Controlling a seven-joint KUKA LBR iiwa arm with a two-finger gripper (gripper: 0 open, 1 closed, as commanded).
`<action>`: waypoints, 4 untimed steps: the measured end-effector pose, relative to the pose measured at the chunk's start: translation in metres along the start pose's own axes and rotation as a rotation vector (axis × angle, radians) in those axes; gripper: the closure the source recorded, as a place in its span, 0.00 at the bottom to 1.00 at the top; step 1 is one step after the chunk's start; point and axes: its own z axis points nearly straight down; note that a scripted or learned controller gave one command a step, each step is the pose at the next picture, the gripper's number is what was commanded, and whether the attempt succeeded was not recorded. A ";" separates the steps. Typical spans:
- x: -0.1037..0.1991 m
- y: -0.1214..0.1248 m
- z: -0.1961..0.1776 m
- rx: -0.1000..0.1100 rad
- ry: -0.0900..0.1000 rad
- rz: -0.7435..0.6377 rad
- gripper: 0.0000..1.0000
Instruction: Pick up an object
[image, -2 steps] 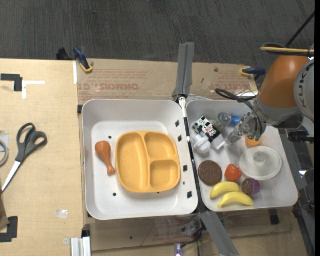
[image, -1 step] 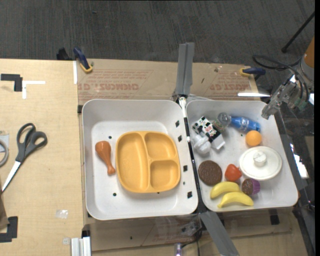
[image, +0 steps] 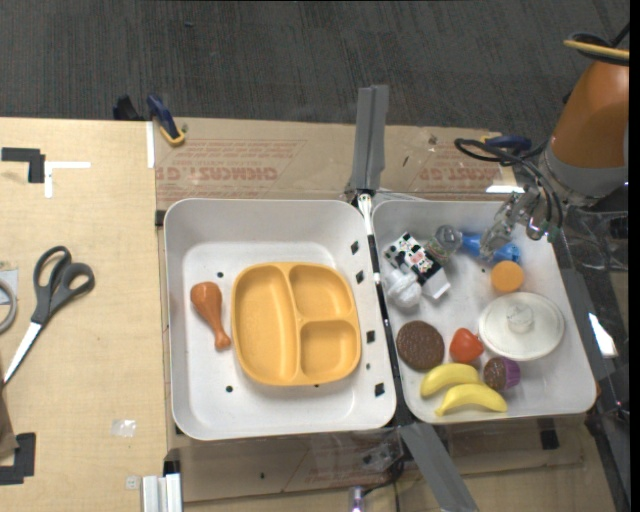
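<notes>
Pale wooden counter carries two shallow white bins. At the frame's upper right the claw hangs low over the right white bin, its metal tips just above a small blue object and an orange ball; how far it is open cannot be told. Lower in that bin lie a round white lid, a brown cookie and a yellow banana. A yellow divided plate and a brown drumstick sit in the left white bin.

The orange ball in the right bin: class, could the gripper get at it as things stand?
Probably yes. The gripper hangs just above the orange ball, whose top is uncovered; only the white lid sits close beside it.
</notes>
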 end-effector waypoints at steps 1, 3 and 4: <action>0.086 -0.035 0.070 0.000 0.001 -0.207 1.00; 0.102 -0.030 0.070 -0.001 -0.001 -0.540 1.00; 0.102 -0.030 0.070 -0.001 -0.001 -0.539 0.00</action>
